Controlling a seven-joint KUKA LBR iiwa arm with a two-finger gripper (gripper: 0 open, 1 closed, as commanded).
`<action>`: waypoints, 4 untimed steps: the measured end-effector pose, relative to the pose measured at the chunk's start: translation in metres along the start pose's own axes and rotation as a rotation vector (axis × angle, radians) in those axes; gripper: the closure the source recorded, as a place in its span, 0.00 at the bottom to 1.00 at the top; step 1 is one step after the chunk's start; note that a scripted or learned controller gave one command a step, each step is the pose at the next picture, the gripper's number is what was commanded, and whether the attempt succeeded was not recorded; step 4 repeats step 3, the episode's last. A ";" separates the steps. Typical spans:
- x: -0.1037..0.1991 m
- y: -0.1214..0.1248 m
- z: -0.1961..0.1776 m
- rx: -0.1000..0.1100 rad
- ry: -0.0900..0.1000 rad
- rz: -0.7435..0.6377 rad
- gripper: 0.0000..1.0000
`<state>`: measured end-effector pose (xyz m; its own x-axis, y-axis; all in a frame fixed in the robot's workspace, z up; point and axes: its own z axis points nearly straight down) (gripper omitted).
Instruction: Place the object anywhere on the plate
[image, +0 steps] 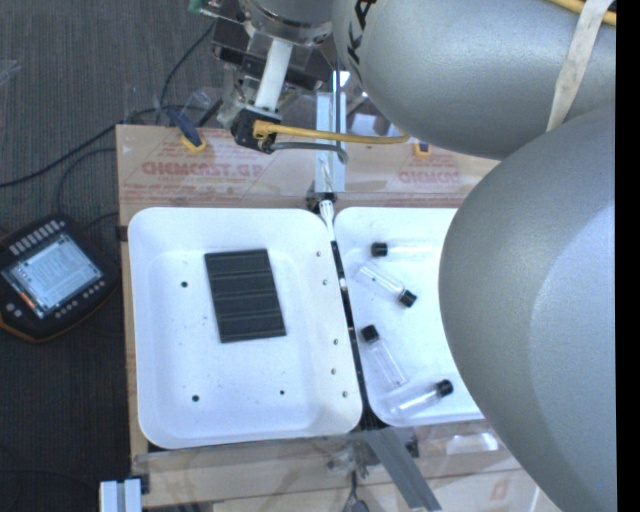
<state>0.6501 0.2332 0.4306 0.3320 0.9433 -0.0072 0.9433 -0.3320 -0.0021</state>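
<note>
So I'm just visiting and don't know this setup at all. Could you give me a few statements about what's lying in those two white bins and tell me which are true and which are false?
1. A dark ribbed plate lies in the left bin. True.
2. Clear tubes with black caps lie on the dark ribbed plate. False: they lie in the right bin; nothing rests on the plate.
3. The grey arm covers part of the right bin. True.
4. The two bins stand far apart. False: they sit side by side, edges meeting.
5. A handheld screen unit lies on the floor to the left of the bench. True.
</note>
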 end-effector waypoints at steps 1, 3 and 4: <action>0.006 0.018 0.002 -0.001 0.001 -0.418 1.00; 0.003 0.006 0.000 0.004 0.003 0.658 1.00; 0.003 0.006 0.000 0.004 0.003 0.658 1.00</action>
